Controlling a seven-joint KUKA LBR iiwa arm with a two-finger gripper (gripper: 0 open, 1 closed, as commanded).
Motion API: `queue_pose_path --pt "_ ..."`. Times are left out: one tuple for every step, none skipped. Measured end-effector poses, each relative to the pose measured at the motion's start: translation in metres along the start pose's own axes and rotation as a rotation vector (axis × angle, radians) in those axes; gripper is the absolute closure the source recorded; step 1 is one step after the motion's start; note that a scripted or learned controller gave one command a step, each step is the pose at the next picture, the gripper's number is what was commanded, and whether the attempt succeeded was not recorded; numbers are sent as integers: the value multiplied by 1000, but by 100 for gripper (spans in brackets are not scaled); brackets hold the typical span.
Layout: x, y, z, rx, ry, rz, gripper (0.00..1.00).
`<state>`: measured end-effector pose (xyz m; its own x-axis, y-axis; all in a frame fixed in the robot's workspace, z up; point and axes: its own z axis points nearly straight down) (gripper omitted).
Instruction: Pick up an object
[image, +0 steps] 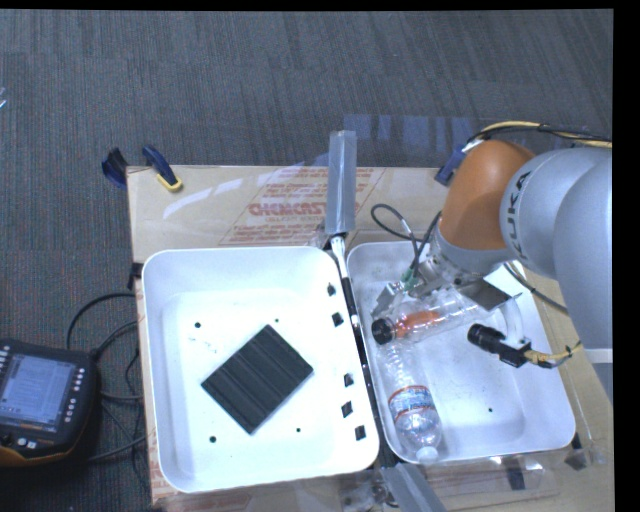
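In the right bin (540, 420) a clear plastic bottle with an orange inside and a black cap (420, 322) lies on its side. My gripper (418, 285) is low over this bottle's upper end, right above or touching it; I cannot tell which. A second clear bottle with a blue and red label (412, 408) lies near the front of the same bin. A black ribbed rectangular pad (258, 377) lies flat in the middle of the left bin (170, 290).
A black cylinder on a yellow cable (492, 339) hangs off the arm over the right bin. A grey upright bar (341, 185) stands behind the divider between the bins. Blue and yellow clamps (150, 168) sit at the bench's back left corner. A handheld pendant (40, 400) lies at the far left.
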<state>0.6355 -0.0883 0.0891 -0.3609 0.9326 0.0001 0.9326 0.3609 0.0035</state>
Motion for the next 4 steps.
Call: queue_pose_path --pt "3 -41 2 5 3 -107 0" --pt "18 -82 2 6 4 -108 0" --pt "23 -122 2 5 3 -115 0" --pt "24 -122 -7 6 10 -108 100"
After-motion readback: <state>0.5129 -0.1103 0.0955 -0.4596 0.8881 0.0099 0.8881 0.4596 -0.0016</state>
